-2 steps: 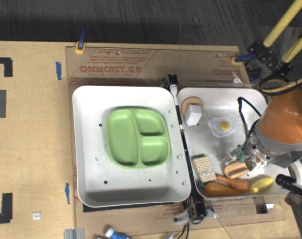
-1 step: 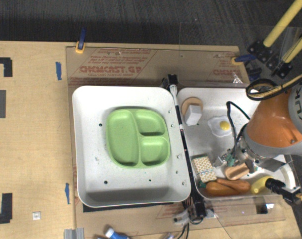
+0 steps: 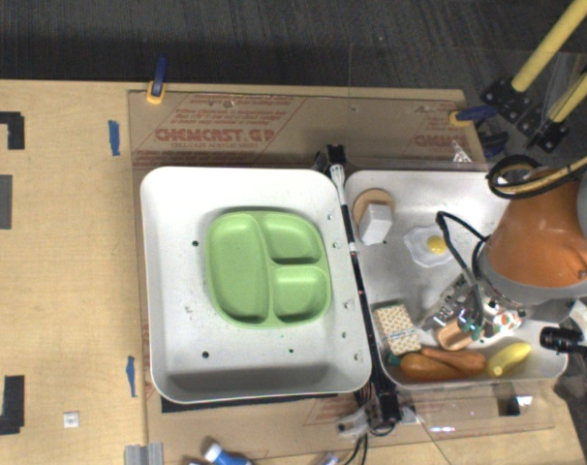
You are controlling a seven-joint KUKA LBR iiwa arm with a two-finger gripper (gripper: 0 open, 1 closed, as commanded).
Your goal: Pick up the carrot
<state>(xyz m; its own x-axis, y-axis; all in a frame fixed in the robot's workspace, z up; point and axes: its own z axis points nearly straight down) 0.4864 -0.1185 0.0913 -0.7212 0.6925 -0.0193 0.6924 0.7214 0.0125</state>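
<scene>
Gripper (image 3: 465, 320) hovers just above the carrot (image 3: 442, 362); can't tell its state. Watch the banana (image 3: 509, 357) beside it: easy mis-grab.

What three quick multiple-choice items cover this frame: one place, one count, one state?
1. Where does the long orange carrot lie?
A. near edge of the right white bin
B. left bin
C. on the bench

2. How many compartments has the light green plastic tray?
A. two
B. three
C. five

3. How does the carrot rest?
A. upright
B. lifted clear
C. flat on the bin floor

Answers: 1 A, it lies by the near wall. 2 B, one large and two small. 3 C, it lies lengthwise below the gripper.
</scene>
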